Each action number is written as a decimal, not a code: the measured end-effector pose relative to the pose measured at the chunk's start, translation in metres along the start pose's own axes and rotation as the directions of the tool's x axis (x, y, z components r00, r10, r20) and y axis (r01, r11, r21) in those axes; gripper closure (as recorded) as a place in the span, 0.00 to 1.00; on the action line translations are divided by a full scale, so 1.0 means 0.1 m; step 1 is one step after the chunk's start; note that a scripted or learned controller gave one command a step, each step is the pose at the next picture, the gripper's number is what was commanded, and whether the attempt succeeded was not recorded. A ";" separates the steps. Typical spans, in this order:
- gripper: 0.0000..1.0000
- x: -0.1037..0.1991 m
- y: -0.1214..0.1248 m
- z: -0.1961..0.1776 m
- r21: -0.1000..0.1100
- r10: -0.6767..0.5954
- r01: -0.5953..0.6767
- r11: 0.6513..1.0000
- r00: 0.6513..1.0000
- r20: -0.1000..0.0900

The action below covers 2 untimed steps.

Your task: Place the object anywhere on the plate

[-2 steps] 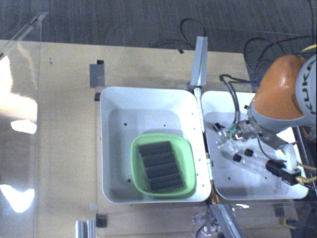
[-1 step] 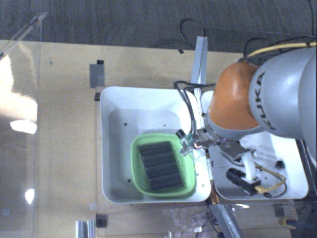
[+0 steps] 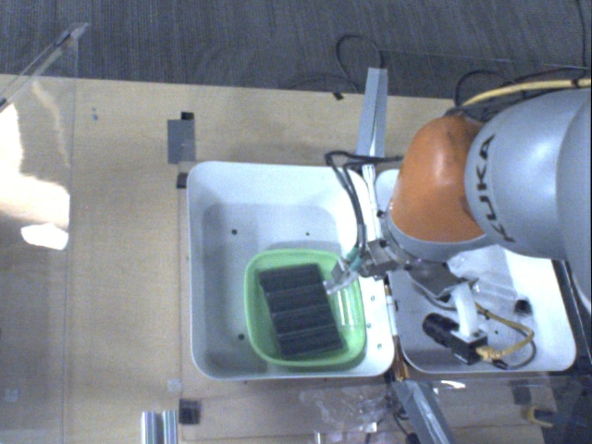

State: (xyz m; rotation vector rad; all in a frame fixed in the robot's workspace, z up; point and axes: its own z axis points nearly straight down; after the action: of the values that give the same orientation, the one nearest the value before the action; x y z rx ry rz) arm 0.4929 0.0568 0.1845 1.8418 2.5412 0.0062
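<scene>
Camera view | green plate (image 3: 258, 326) in left bin (image 3: 222, 202), bearing dark ridged object (image 3: 298, 310) | gripper (image 3: 344, 276) at plate's right rim, finger state cannot be told

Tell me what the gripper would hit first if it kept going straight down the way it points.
Probably the dark ridged object lying on the green plate, or the plate's right rim. The gripper sits over that edge; depth is hard to judge from above.
</scene>
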 end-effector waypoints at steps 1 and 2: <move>0.00 0.41 0.30 -0.13 -0.001 0.004 -0.004 1.000 1.000 0.000; 0.00 -0.14 0.37 -0.18 -0.003 -0.021 0.021 1.000 1.000 0.002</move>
State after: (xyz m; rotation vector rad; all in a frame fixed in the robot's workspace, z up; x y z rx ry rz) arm 0.5324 0.0547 0.2022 1.8132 2.5581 0.0083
